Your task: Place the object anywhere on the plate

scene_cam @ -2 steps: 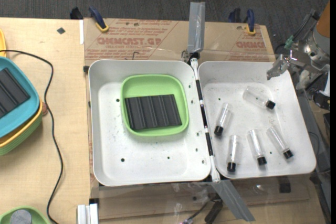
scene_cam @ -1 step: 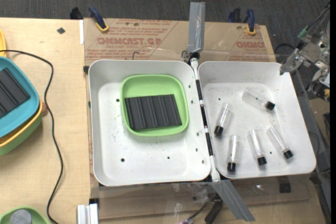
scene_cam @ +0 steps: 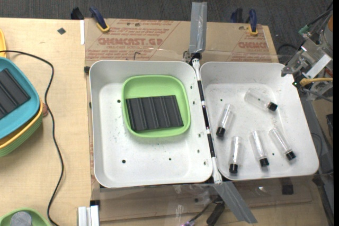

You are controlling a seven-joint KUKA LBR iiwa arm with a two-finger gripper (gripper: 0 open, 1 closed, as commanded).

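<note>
Five capped vials [scene_cam: 258, 147] lie in your right bin [scene_cam: 302, 114], the green plate [scene_cam: 181, 87] well left; gripper [scene_cam: 307, 63] at far-right rim, jaw state untellable.

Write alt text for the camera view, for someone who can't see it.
Two shallow white bins sit side by side on a bench: the left bin holds a green plate with a dark ribbed insert, and the right bin holds five clear tubes with black caps, scattered. The gripper sits at the right bin's upper right corner.
</note>
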